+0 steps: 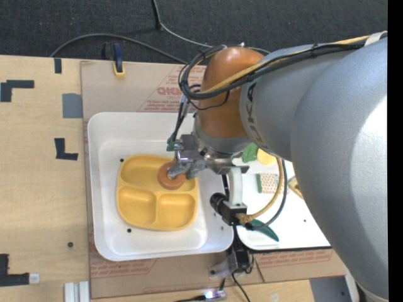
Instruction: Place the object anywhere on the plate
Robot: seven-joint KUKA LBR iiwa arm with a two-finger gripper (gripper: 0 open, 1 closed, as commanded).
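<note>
The object, a small round brown disc, sits low in the centre of the frame, right at the upper right edge of the yellow plate, over the divider between its compartments. The gripper is down on top of it, and the disc looks pinched between the metal fingers, so I call it grasped, though the wrist hides much of the contact. The plate lies in the left white bin, centre left of frame; the right bin peeks out at lower right under the arm, with a green item and a patterned card in it. By my read this is the placing step, nearly done. Next move calls for opening the fingers cleanly, then lifting straight up without dragging the disc off the rim
</note>
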